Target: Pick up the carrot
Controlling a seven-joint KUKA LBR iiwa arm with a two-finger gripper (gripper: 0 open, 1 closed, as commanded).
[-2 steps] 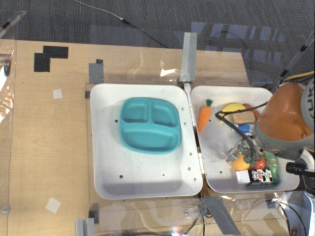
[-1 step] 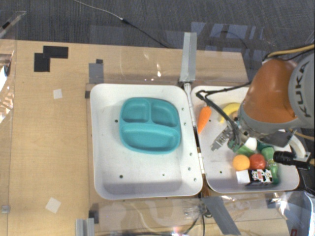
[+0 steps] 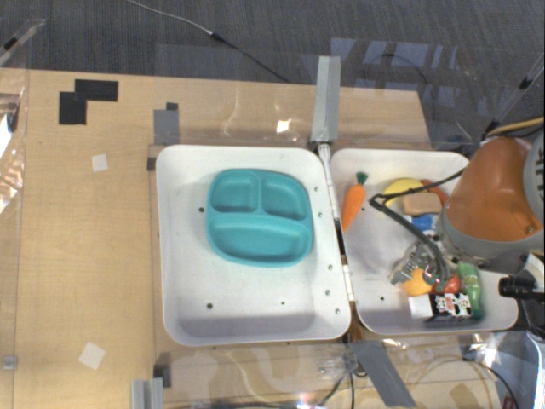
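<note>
You can't tell how the tool (image 3: 419,267) stands — the arm (image 3: 490,203) covers the toys just behind it, and the picture's edge cuts that arm off.

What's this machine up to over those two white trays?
A robot arm reaches in from the right over the right bin, which holds a jumble of toy food. Its hand hangs low near the front of that bin, among some small items there. The carrot it is meant to pick up lies apart from the hand, against the bin's left wall, untouched. The left bin holds a teal divided plate.
</note>
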